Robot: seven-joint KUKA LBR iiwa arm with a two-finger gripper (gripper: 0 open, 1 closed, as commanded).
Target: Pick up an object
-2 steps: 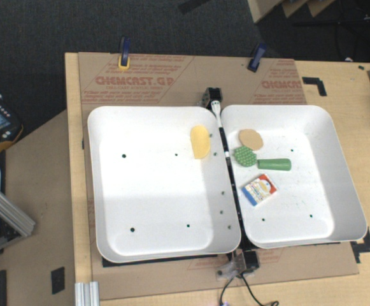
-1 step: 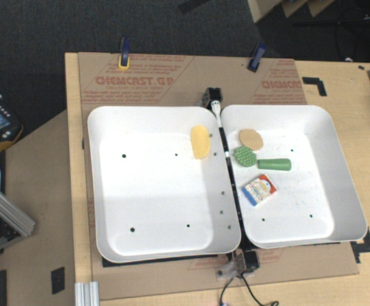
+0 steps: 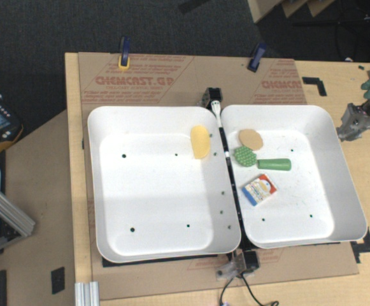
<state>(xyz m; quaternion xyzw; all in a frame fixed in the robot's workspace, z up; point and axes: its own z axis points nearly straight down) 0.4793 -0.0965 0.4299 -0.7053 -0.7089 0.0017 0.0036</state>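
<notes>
Objects available for picking lie in two white bins on the tabletop [image 3: 172, 75]. The left bin [image 3: 108, 190] holds one yellow oblong piece [image 3: 200, 141] at its upper right, close to the divider between the bins. The right bin [image 3: 337, 190] holds three things clustered in its upper left: a tan oval piece [image 3: 251, 139], a green brush with a round studded head and short handle [image 3: 260, 160] just below and touching or nearly touching it, and a small red, white and blue packet [image 3: 259, 189] lower down, lying apart from the brush.

The claw [image 3: 358, 121] sits at the right edge of the frame, outside the right bin's rim; whether it is apart or together cannot be told at this size.

All candidates lie to the left of the claw, the packet and brush handle nearest, the yellow piece farthest. As a judgement, the approach has yet to begin. A sound choice is the isolated packet or the brush handle: centre above it, align across its narrow side, and descend clear of neighbours and the bin wall.
</notes>
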